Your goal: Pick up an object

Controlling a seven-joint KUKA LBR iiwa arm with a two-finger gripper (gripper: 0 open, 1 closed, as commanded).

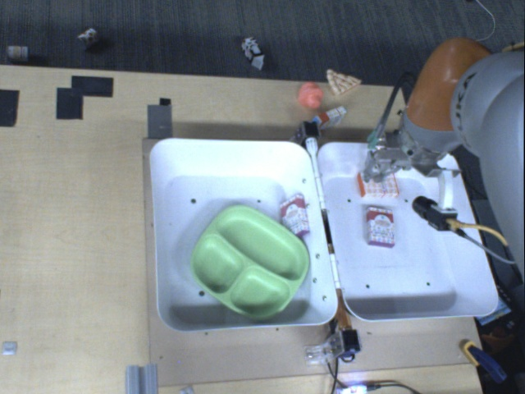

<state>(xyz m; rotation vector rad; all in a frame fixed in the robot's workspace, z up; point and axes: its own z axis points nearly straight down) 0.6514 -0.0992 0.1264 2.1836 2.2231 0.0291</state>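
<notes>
A green divided plate (249, 258) lies in the left bin (176, 220). A small red-and-white packet (294, 215) leans by the plate's upper right edge. In the right bin (426, 294) lie two more red-and-white packets, one (380, 225) in the middle and one (379, 187) near the back. My gripper (379, 169) hangs low over the back packet, right at its top edge. I cannot see how its fingers stand or whether they touch the packet.
Behind the bins on the bench lie an orange ball (310, 95), a wedge-shaped toy (342, 81) and a small marker-like item (326, 119). The arm fills the upper right. Small clutter lies on the dark floor at the back.
</notes>
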